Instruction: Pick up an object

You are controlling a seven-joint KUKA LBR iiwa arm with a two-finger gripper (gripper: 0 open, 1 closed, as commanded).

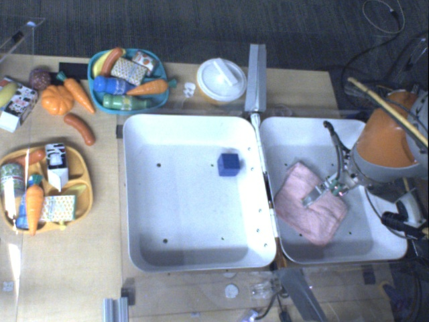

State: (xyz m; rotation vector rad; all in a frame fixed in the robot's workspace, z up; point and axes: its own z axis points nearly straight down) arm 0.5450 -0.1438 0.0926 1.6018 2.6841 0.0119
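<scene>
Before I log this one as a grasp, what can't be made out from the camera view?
- Gripper: its fingertips are small and blurred against the pink cloth, so contact or grip cannot be told.
- Cloth: what lies under its folds is hidden by the cloth itself.
- Arm: cut off by the right edge.
- Blue cube in the left bin: its far faces are hidden.
- Toys in the blue bowl: too small to name surely.
</scene>
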